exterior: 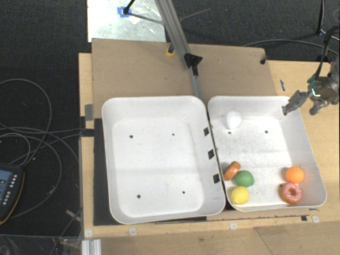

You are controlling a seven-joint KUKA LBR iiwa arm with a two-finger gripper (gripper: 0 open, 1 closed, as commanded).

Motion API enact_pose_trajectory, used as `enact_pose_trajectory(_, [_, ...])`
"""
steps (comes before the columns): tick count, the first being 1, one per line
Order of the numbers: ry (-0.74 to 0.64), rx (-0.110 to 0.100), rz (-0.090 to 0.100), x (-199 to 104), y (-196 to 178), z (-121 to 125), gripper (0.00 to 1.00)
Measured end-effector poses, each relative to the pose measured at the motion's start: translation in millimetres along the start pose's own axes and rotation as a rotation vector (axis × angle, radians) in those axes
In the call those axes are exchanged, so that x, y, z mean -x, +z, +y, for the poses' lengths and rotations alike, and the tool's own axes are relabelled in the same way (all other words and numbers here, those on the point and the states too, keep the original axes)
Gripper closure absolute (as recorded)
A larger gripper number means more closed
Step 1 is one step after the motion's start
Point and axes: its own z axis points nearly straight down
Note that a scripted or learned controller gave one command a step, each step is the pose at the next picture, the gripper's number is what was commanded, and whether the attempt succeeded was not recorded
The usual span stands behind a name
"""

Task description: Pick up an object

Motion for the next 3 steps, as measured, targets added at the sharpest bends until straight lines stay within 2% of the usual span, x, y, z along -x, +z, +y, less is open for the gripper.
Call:
enact_pose_trajectory(1, [-0.002,0.003,-0.002,-0.2,-2.3,0.7,0.0])
enact_pose_trajectory(3, [0.002,-0.002,0.001,-17.6,106.9,-6.1,0.0])
